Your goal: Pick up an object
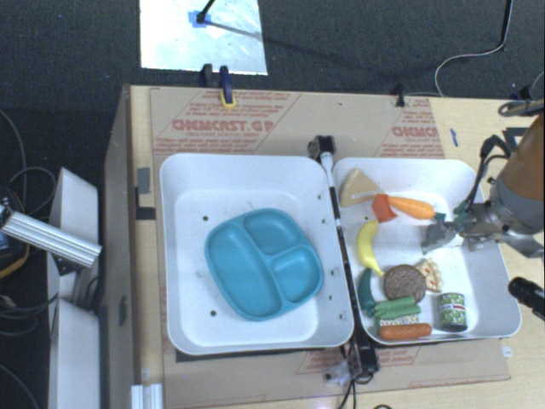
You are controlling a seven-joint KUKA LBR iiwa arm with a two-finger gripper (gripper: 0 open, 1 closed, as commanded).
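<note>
**Toy food crowds the right bin, gripper low among it**

Toy food pieces, any of which the task could mean, lie in the right bin [490, 309], mostly along its left and lower parts. The banana [367, 244] is the clearest long shape: it runs nearly top to bottom of the view, bowed slightly, just beside the divider between the bins. The carrot [412, 206] lies across the view instead, its orange length pointing right, with a red piece [382, 208] touching its left end.

Going by size, the left bin [189, 186] holds a blue divided plate [263, 262], set at a slant with its two small compartments toward the right. The arm [521, 196] comes in from the right edge, its wrist bent down and leftward over the right bin's right wall. The gripper [435, 233] sits low inside the bin, right of the banana and below the carrot's tip; whether its fingers are parted or closed cannot be told, and nothing is seen held between them.

Smaller things ring the gripper. A tan wedge [358, 186] lies in the bin's upper left corner. Below the gripper sit a round brown patty [404, 281] and a pale piece [430, 273] touching its right side. A green can [451, 310] stands near the lower right. Green pods [397, 308] and a reddish sausage [404, 331] lie side by side across the bottom, with a dark green piece [364, 290] along the divider.
</note>
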